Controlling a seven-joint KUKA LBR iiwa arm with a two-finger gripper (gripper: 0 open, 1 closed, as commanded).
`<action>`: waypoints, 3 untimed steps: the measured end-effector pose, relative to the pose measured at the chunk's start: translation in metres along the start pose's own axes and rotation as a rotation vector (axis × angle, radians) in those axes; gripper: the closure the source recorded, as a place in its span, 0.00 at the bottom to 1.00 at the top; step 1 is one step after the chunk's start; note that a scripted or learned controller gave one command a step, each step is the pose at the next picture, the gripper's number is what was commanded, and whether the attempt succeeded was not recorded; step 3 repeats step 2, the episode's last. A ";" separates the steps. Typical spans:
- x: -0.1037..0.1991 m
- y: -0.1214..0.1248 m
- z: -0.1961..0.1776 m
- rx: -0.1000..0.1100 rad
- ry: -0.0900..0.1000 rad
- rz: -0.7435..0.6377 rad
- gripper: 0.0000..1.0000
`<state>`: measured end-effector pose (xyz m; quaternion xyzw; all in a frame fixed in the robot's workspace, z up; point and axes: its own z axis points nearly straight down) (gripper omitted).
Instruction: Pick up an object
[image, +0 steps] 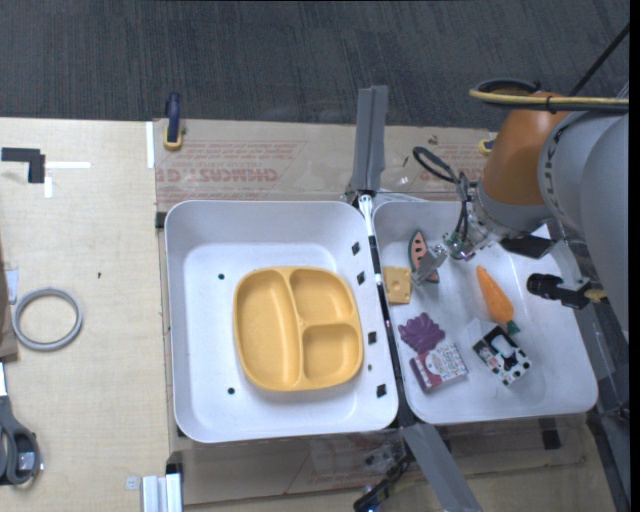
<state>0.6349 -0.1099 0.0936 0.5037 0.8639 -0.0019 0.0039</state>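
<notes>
My gripper (432, 264) hangs low over the upper left part of the right bin (560, 400). Its tip is right beside a small pink and green slice-shaped toy (417, 244) and just above-right of a tan square piece (398, 286). An orange carrot (494, 292) lies to the right of the tip. Lower in the same bin lie a purple grape bunch (422, 331), a small printed box (438, 367) and a black-and-white toy (503, 356). Nothing can be seen held.
The left bin (190, 300) holds a yellow divided plate (297, 327). A grey divider post (370, 140) stands between the bins at the back. A grey tape ring (44, 318) and scissors (15, 450) lie on the bench at left. The arm's body (580, 160) covers the right bin's upper right.
</notes>
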 end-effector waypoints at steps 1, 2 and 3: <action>0.002 0.002 -0.009 0.000 0.002 -0.005 1.00; 0.039 0.048 -0.099 0.002 0.007 0.206 1.00; 0.039 0.048 -0.099 0.002 0.007 0.206 1.00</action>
